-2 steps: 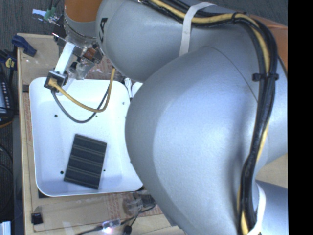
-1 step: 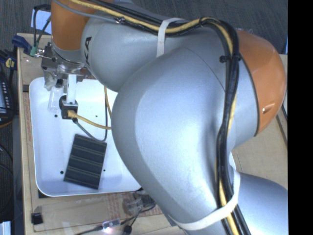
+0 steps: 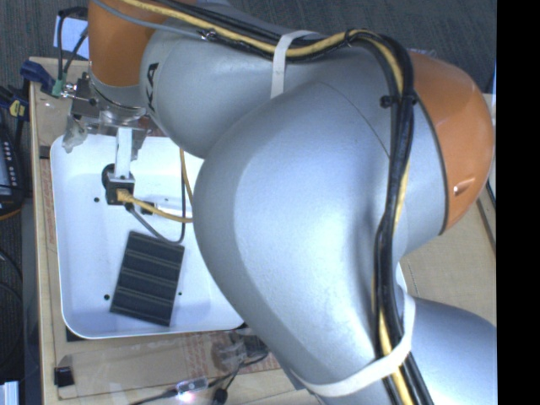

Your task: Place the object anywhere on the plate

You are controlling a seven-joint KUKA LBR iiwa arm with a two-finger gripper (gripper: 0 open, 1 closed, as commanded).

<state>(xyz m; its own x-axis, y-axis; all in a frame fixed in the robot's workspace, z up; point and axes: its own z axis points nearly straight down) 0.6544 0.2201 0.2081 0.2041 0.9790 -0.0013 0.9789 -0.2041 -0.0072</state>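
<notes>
A dark grey ribbed rectangular slab [image 3: 148, 278] lies flat in the near part of the left white bin [image 3: 61, 251], tilted a little. My gripper [image 3: 83, 128] hangs over the bin's far left corner, well apart from the slab and above it in the view. The bulky grey arm [image 3: 321, 218] covers the middle and right of the view and hides whatever lies behind it. I see nothing held at the gripper.
A blue clamp [image 3: 32, 72] and a black device [image 3: 8, 165] sit past the bench's left edge. A small black block [image 3: 63, 375] and loose cables [image 3: 226, 354] lie on the wooden bench in front of the bin.
</notes>
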